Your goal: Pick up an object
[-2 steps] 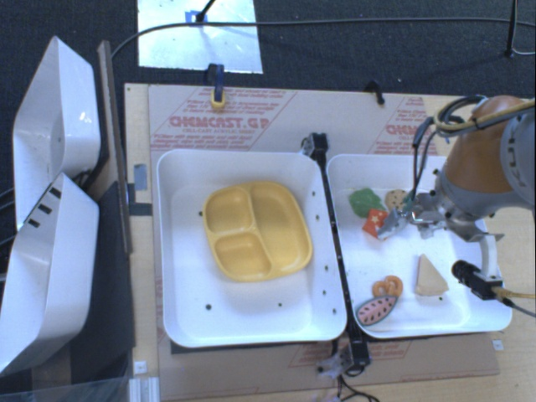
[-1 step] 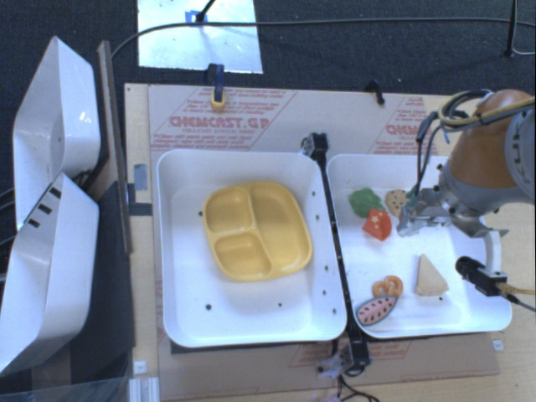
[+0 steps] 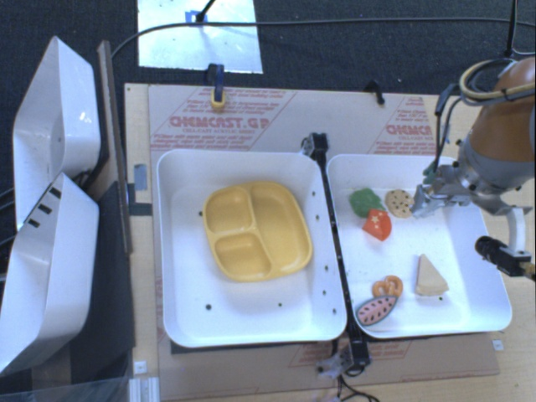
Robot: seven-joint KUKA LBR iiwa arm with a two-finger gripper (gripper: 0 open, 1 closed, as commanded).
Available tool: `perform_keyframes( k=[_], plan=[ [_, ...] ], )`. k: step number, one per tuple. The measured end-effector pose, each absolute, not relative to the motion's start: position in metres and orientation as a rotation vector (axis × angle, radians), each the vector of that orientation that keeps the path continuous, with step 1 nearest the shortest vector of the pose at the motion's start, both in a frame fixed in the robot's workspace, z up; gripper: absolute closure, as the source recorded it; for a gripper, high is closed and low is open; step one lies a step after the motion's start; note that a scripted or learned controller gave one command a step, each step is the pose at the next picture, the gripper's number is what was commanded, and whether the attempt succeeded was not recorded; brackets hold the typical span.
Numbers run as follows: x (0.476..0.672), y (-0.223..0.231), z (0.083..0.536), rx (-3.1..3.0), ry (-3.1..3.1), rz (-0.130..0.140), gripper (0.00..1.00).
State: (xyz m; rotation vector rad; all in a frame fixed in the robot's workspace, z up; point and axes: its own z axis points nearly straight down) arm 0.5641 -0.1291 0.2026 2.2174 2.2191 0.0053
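Two shallow white bins side by side on the bench. Left bin (image 3: 180,249): a yellow plastic divided plate (image 3: 255,229) lying flat in the middle. Right bin (image 3: 477,308): a green leafy toy vegetable (image 3: 364,200) at the far left, touching a red toy pepper (image 3: 378,224) just nearer; a round tan chocolate-chip cookie (image 3: 399,203) to their right. Grey two-finger gripper (image 3: 423,201) hanging right beside that cookie, fingers pointing left. Open, closed or gripping: cannot tell. Towards the near edge: a pale cheese wedge (image 3: 430,276), a small brown pretzel (image 3: 388,287) and a pink watermelon slice (image 3: 375,311), pretzel and slice touching.
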Motion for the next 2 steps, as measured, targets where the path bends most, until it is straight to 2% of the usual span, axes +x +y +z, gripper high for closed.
perform_keyframes(
  k=[1,2],
  plan=[
    [0.564,-0.129,0.22,2.22,2.221,0.001,1.0],
    [0.568,-0.077,0.231,2.216,2.227,0.003,1.0]
  ],
)
